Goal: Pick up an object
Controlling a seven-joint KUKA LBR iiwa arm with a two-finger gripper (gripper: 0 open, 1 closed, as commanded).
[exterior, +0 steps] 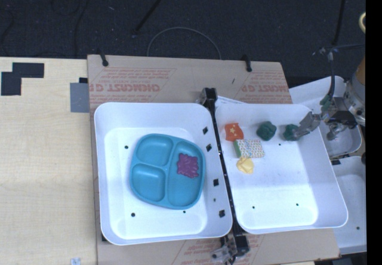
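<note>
In the right bin (298,210) there are five small things, all in its far half. A dark green lump (289,132) lies by the far right side of this bin, and the gripper (305,125) is right next to it, touching it or almost touching it. I cannot tell if the gripper is released or clenched, because it looks small and blurry here. I cannot tell if the lump is between its parts either. A second green lump (266,131) sits just to the left of the first one, a little apart from it. More to the left is an orange and red block (233,132), near the wall between the two bins. Just nearer than that block lies a flat pale packet with tiny dots (249,149), and a green strip shows along its left end. A small yellow thing (245,166) sits just beside the packet on its near side. The near half of the right bin shows bare white floor. The left bin (113,138) holds a blue plate with three sections (156,174). A purple clump (188,165) lies in the plate's right section. Both bins rest on a brown cardboard sheet (149,82) with red print, and this sheet lies on the light wooden table (42,156). The grey arm (346,108) comes in from the right, past the edge of the right bin.
</note>
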